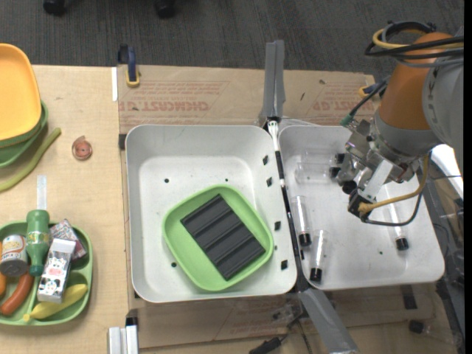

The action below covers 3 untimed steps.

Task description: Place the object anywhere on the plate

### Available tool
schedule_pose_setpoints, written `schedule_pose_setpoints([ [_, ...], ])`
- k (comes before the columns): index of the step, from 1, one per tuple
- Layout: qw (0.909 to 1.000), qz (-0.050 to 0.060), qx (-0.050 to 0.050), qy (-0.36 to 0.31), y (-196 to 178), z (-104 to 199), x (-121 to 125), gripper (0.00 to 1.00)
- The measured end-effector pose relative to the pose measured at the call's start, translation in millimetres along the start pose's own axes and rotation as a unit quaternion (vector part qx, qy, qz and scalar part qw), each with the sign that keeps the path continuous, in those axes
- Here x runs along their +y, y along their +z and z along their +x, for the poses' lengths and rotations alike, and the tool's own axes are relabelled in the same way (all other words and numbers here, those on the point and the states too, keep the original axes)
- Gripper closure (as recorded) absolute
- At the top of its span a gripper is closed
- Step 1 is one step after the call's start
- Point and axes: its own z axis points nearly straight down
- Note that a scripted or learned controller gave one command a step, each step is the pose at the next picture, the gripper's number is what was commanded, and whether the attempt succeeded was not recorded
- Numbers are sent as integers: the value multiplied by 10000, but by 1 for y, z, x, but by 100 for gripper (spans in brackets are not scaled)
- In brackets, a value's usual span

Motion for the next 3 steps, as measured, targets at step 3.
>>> schedule_pose_setpoints([
  [3, 9999, -48, 66, 75, -5, -56, 84, 0],
])
